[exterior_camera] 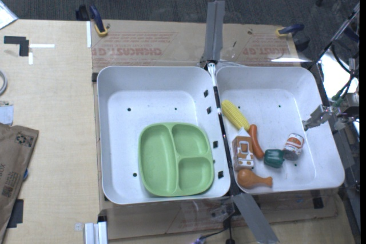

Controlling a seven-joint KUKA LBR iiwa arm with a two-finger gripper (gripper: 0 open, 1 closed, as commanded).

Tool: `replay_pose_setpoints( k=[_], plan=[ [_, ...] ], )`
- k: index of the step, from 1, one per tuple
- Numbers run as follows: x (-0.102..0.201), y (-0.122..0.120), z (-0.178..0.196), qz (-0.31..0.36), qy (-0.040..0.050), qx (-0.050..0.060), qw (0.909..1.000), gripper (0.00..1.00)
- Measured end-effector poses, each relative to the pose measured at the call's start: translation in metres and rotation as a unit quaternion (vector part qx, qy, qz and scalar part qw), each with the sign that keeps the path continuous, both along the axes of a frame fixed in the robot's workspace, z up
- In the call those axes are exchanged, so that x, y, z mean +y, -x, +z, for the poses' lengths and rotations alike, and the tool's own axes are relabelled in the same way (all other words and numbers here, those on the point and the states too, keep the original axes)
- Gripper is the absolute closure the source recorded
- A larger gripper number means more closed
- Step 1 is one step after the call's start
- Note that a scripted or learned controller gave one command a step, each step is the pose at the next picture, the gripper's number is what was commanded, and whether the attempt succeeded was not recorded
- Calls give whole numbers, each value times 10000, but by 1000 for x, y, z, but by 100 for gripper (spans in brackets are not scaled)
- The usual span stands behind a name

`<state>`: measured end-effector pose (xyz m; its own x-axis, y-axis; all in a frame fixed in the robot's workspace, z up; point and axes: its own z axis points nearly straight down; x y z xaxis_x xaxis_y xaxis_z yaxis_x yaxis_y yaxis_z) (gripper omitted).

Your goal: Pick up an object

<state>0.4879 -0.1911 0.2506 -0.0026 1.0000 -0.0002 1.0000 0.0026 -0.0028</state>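
The right bin (269, 80) holds several small toys along its front left. A yellow corn cob (235, 114) lies by the divider. Below it are an orange-red sausage (255, 141), a small orange and white carton (243, 152) and a brown drumstick (254, 180). A dark green piece (274, 158) and a small white and red can (293, 146) lie further right. My gripper (318, 119) pokes in over the bin's right rim, a little up and right of the can, apart from every toy.
The left bin (104, 123) carries a green divided plate (176, 158) in its front half. A grey divider post (214, 31) rises between the bins at the back. Blue clamps sit on the cardboard behind them.
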Motion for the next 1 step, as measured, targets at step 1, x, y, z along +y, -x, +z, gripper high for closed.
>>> replay_pose_setpoints(
  k=[1],
  plan=[
    [-31, 9, 37, -378, 8, -8, 9993, 0]
  ],
)
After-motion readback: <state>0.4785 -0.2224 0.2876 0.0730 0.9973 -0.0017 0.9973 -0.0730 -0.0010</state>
